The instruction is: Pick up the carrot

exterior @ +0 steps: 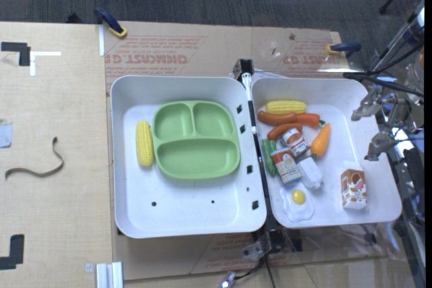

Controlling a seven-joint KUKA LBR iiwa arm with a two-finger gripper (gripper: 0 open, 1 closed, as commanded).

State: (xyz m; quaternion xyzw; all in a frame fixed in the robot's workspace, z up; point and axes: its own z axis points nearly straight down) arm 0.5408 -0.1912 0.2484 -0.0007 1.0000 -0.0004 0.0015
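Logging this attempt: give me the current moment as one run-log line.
gripper: right edge of right white bin, fingers open, holding nothing | small orange plastic carrot: lying in right white bin, beside red sausages, not yet grasped

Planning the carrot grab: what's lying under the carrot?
The carrot lies mostly on the right bin's white floor, its lower tip beside a bottle. Anything beneath it is hidden.

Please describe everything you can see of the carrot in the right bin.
The carrot is a small orange toy, plastic-looking, tapered, with a bit of green at its upper end. It lies on the floor of the right bin, slanted, its narrow tip pointing down-left toward the ketchup bottle. A sausage lies just above it. Nothing grips it.
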